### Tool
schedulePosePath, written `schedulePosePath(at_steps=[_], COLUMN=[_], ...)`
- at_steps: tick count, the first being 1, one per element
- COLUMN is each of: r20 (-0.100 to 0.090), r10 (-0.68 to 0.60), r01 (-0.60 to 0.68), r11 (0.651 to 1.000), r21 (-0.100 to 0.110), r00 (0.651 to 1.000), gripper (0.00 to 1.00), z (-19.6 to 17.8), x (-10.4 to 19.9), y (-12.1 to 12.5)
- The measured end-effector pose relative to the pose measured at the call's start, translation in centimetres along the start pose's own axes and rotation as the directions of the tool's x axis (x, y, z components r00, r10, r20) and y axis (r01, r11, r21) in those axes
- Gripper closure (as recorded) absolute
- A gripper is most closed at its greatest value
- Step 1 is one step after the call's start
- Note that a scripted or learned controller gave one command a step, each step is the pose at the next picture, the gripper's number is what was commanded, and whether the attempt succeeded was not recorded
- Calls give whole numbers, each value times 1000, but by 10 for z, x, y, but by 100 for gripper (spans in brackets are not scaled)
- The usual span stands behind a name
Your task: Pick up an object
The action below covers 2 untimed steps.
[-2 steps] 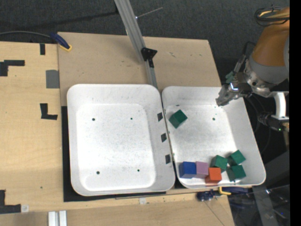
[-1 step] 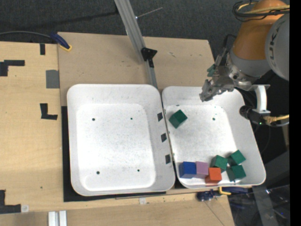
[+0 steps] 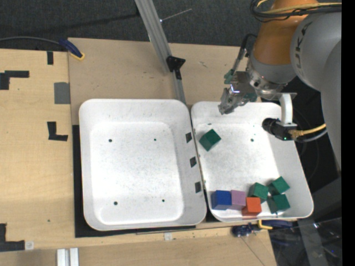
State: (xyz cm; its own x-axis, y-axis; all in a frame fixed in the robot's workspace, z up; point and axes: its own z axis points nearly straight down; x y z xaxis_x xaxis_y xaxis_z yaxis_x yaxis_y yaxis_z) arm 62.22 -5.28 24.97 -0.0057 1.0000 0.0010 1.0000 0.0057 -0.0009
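Green cube [image 3: 209, 139] alone, tilted, mid right bin [image 3: 288, 165]; other blocks [image 3: 250, 197] crowd near edge. Gripper [image 3: 227, 107] over far rim, nothing in it; open or closed: cannot tell. Advice: align to cube faces, descend straight.

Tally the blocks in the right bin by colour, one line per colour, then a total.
Green blocks: 4 (one alone, three clustered)
Blue block: 1
Purple block: 1
Orange block: 1
Total: 7
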Motion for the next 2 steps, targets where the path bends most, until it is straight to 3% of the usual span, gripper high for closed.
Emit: schedulePosePath(at_steps=[2], r20=[0], r10=[-1], r01=[1], r11=[1000], r21=[-1], r00=[1000], gripper=[100], z=[-6], x=[97], y=[21])
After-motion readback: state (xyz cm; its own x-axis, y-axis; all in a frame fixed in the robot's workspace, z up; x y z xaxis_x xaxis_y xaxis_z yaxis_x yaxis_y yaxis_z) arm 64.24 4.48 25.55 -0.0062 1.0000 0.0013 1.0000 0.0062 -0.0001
